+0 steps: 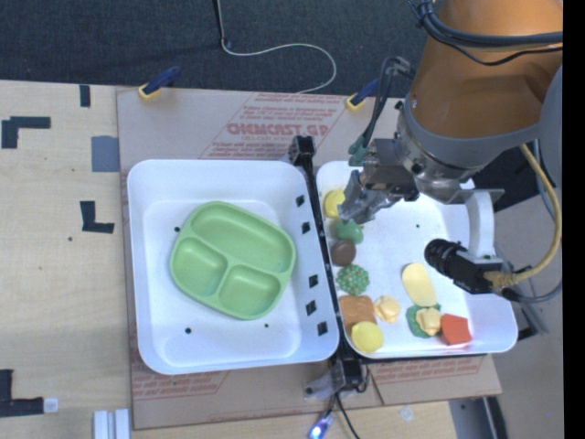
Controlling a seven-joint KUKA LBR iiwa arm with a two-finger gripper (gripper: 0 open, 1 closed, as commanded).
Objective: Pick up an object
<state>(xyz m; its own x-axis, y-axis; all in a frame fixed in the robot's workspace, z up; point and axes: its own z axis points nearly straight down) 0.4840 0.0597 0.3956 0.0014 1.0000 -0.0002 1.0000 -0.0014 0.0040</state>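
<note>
The gripper hangs over toy food at the right bin's left edge; its grip state I cannot tell; the cardboard's red print is unreadable

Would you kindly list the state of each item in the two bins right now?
green divided plate: flat in the left bin, compartments bare
gripper: low over the right bin, above the far-left toys
brown ball: loose
yellow ball: loose at the near edge
red block: loose, near corner
</note>
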